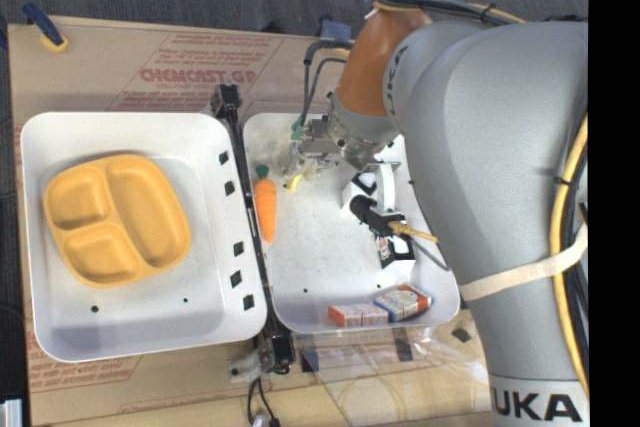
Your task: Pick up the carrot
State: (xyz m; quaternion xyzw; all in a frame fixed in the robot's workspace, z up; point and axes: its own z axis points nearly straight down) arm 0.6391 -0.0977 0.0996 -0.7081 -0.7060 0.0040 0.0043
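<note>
Claw point(299, 164) low over the far left part of the right bin point(330, 287), at the end of the grey arm point(480, 135) with its orange band. Cannot tell from this slanted view whether clenched or released.

Just beside the claw, toward the near left: carrot point(265, 212), flat on the floor of the same bin, close along the left wall. Green top pointing to the far end, orange tip to the near end. Seems apart from the claw, but only by a little.

Farther out, at the near wall of the right bin: a blue and white box point(402, 301) and a reddish box point(357, 315), just beside each other.

In the left bin point(60, 335): a yellow plate point(115, 218) with three compartments, lying a bit turned, in the middle.

Under both bins: a brown cardboard sheet point(150, 65) with red print. On its far left corner: a blue clamp point(44, 26).
</note>
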